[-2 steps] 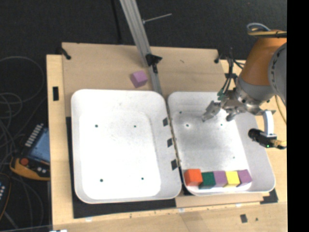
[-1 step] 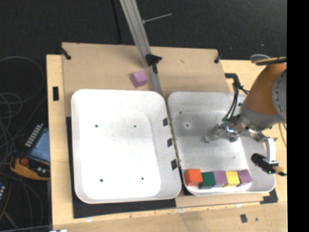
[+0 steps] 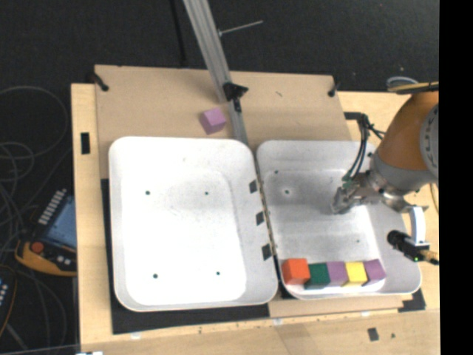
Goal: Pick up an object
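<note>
Jaws over the right bin, block row lying toward the near rim.

Item: jaws, hanging above bare bin floor in the middle of the bin; nothing shows between them, and whether they stand open or closed cannot be told at this size. Item: five blocks set side by side against the near wall, touching in one row, running left to right: orange block, green block, lilac block, yellow block, purple block. The row's long axis runs across the bin; it lies well apart from the jaws, toward the camera, the lilac block most nearly in line. Item: a stray cube on the surface beyond the left bin, far from the jaws.
</note>
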Robot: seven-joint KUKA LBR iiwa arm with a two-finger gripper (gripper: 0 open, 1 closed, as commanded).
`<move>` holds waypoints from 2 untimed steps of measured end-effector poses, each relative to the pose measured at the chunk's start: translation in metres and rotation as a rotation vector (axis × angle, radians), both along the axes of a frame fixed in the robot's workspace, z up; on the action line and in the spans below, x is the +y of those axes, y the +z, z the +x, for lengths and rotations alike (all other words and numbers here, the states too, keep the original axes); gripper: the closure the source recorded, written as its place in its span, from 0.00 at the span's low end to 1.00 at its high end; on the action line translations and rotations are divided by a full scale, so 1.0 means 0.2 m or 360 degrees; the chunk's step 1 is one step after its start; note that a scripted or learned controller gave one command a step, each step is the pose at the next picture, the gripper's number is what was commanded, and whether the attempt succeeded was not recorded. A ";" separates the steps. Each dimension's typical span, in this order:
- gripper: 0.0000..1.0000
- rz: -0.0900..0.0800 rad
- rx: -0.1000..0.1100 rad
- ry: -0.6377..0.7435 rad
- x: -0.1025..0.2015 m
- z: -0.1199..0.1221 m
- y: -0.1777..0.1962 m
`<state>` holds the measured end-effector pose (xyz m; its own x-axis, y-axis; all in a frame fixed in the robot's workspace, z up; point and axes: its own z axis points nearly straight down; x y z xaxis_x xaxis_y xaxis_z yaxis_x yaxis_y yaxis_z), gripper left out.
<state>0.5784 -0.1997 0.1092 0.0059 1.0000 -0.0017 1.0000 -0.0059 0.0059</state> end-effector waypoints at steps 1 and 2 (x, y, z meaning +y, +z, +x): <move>1.00 0.0006 0.0004 0.0024 0.44 0.13 -0.06; 1.00 0.0003 0.0000 0.0011 0.41 0.13 0.00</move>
<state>0.6045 -0.1174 0.1085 -0.0011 1.0000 0.0002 1.0000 0.0011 0.0056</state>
